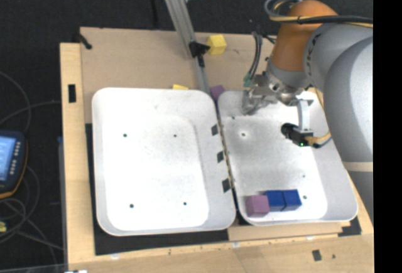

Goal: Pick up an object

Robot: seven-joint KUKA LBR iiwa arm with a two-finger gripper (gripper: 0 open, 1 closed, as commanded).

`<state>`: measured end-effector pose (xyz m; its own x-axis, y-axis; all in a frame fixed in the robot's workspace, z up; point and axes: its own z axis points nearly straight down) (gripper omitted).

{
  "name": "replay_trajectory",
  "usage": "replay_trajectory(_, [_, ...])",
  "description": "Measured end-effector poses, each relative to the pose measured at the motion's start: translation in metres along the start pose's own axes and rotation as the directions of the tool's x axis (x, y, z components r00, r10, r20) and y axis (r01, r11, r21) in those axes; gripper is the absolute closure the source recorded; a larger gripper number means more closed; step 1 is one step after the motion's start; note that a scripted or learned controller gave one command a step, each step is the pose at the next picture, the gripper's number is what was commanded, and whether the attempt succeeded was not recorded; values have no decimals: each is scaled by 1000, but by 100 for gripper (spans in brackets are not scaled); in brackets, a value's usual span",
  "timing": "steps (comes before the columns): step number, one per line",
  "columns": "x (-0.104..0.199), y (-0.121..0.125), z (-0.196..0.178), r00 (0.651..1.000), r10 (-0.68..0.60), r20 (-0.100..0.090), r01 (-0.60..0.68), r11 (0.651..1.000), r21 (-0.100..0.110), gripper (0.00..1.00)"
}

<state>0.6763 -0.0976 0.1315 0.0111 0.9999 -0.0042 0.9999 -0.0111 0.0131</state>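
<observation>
A blue block [282, 199] and a purple block [257, 204] are lying touching at the near edge of the right bin [270, 159]. The gripper [255, 102] is being held over that bin's far corner, well apart from them; its jaw state cannot be told. A grasp is probably being risked on bare floor, or spoiled by the crowded blocks.

Overhead light is washing out both white bins [151, 152] w/ mild glare; surroundings are staying dim. Pic is looking soft & grainy, shadows faint under bin edges.
</observation>
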Motion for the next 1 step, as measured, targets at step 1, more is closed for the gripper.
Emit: replay_trajectory(1, [-84,-28,35,1000,-5,0,5,1000,14,100])
